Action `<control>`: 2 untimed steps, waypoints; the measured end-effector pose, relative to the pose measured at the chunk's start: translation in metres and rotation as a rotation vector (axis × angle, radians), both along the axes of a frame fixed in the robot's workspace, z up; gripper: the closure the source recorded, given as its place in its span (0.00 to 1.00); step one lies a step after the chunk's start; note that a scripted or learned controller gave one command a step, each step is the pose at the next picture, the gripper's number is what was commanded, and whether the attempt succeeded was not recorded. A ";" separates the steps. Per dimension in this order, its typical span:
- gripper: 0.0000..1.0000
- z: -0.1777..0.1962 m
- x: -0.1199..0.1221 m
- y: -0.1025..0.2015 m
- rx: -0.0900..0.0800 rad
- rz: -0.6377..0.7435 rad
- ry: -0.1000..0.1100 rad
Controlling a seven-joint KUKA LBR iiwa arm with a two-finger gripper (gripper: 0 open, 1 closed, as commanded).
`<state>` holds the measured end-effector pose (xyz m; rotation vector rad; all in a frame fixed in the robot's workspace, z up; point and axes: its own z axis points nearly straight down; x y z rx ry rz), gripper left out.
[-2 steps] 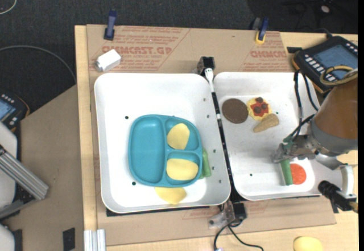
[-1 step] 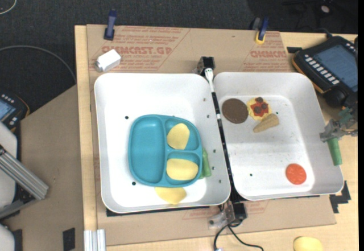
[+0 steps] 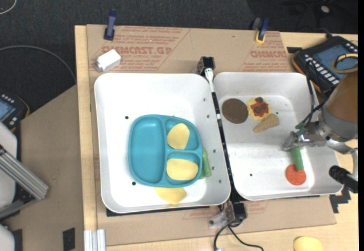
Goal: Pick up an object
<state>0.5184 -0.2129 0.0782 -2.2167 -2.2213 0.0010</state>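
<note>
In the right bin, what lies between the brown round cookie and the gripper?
In the camera view, between the brown cookie and the gripper lie a tan cone-shaped piece and bare white bin floor.

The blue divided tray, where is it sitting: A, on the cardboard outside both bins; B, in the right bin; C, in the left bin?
C: the blue divided tray lies inside the left bin, with yellow pieces in its small compartments, while the right bin holds the brown disc and the carrot.
</note>
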 end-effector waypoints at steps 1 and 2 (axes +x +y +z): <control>0.00 0.007 0.000 -0.002 -0.003 -0.002 -0.004; 0.00 0.099 -0.023 -0.012 -0.007 -0.004 -0.010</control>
